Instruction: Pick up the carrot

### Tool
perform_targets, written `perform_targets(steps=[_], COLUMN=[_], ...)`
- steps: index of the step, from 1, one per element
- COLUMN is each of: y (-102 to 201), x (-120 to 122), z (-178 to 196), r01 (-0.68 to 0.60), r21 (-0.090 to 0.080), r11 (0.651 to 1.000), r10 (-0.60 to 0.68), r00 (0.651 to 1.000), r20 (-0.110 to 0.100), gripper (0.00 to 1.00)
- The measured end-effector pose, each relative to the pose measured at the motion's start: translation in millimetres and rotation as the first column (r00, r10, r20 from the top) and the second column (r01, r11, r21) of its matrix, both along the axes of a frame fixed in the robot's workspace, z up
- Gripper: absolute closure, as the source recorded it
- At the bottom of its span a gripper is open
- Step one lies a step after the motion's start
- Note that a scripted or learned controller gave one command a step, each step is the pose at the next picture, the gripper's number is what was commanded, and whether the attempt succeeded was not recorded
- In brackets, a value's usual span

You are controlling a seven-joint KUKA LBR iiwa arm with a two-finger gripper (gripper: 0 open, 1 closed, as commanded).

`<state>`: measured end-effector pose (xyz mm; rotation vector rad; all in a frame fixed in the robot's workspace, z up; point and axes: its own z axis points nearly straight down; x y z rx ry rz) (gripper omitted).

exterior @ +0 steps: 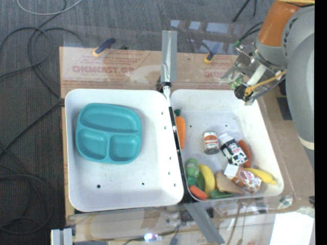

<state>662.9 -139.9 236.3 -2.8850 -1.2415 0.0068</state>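
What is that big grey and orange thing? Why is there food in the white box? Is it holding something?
That is a robot arm. At its end is a gripper, which works as its hand. The picture comes from one camera fixed above the bench, looking down at a slant.

Two white bins sit side by side. The left bin has a teal divided plate in it. The right bin has what looks like toy food: a carrot lying along its left wall, a small can, a banana and more piled near the front.

The gripper hangs over the far right corner of the right bin, well apart from the carrot. The carrot is not yet picked up.
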Motion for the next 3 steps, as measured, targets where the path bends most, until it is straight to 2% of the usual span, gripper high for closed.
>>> perform_targets(steps=[1, 2, 3], y=[0, 78, 54], x=[0, 2, -10], z=[8, 50, -3], r01=[-0.003, -0.035, 0.098], r21=[-0.005, 0.000, -0.001], r11=[1.000, 0.999, 0.995], r10=[0.003, 0.035, -0.098], r00=[1.000, 0.999, 0.995], r20=[-0.004, 0.001, -0.002], gripper=[1.00, 1.00, 1.00])
